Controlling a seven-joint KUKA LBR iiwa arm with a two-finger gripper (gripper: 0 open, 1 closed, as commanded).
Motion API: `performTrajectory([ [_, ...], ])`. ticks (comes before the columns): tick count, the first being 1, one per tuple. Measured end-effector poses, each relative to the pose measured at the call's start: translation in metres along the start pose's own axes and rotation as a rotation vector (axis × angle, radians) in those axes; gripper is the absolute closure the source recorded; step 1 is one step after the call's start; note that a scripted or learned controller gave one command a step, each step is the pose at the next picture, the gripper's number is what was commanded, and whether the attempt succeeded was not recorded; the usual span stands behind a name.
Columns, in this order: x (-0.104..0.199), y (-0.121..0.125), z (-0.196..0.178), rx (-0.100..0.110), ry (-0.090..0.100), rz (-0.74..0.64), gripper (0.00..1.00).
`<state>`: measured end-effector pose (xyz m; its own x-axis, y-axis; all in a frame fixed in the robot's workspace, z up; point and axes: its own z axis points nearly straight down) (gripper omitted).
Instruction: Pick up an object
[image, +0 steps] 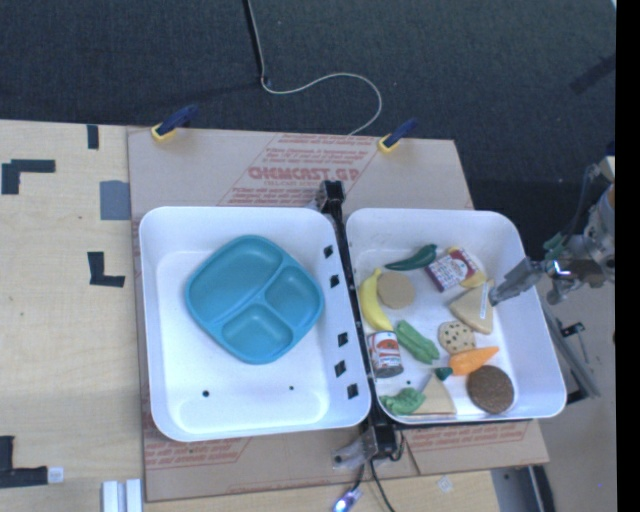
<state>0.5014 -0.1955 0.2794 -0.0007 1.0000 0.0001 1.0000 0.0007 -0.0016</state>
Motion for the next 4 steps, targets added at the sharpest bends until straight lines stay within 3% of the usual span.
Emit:
performTrajectory([
  [1,0.001,0.0,-0.01,0.0,0.0,-0.001,1.0],
  [2,0.048,-0.02,0.079,0.01,0.005,-0.003,1.0],
  [4,0.046,-0.018,0.055,0.002,0.0,-0.002,1.0],
])
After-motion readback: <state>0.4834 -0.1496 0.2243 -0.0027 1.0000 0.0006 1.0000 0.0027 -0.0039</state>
